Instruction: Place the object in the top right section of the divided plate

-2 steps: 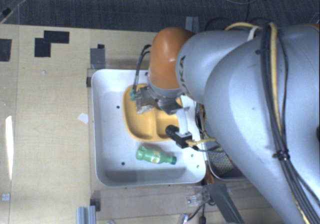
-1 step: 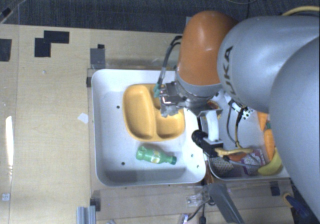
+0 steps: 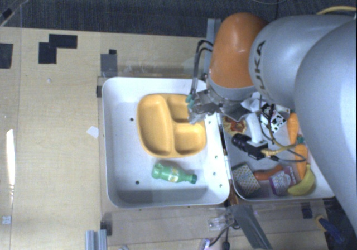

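A yellow divided plate (image 3: 167,125) lies in the left white bin (image 3: 120,148), with one long section on its left and two smaller ones on its right. My gripper (image 3: 196,107) hangs over the plate's top right section, at the plate's right rim, and the grey wrist with the orange band (image 3: 237,53) hides most of it. I cannot make out any object at its tip. A green bottle (image 3: 174,174) lies on its side on the bin floor just below the plate.
The right bin (image 3: 240,190) holds several items: a banana (image 3: 303,183), an orange carrot (image 3: 294,126), a purple packet (image 3: 283,179), and a grey mesh piece (image 3: 245,177). My arm covers much of that bin. Pale bench lies to the left.
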`<state>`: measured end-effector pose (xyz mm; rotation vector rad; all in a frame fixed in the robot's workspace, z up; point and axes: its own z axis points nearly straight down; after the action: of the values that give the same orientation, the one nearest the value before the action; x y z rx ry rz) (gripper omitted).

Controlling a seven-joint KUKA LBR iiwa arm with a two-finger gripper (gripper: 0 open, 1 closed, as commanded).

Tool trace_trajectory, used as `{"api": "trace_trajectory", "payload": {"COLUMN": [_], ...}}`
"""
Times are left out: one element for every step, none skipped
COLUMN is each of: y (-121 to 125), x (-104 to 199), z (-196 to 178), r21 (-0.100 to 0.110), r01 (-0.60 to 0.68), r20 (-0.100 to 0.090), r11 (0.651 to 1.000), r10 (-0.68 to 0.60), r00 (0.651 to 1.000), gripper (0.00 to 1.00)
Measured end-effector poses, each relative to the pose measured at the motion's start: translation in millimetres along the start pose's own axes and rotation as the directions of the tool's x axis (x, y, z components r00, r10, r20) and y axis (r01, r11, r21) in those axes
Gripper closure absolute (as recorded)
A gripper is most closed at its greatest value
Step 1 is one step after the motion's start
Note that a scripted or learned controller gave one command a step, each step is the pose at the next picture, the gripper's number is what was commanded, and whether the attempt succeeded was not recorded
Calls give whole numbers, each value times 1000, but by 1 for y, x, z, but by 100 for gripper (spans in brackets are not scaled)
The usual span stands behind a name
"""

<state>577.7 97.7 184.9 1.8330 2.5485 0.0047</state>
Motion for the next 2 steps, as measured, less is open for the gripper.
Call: {"api": "trace_trajectory", "payload": {"y": [66, 107], "x": [-36, 30], "z": [-78, -30], "r21": [-3, -2], "r01": [-229, 235], "r20": [0, 0], "r11": [973, 972], "r10": [229, -235], "r00": [973, 972], "gripper": [100, 100]}}
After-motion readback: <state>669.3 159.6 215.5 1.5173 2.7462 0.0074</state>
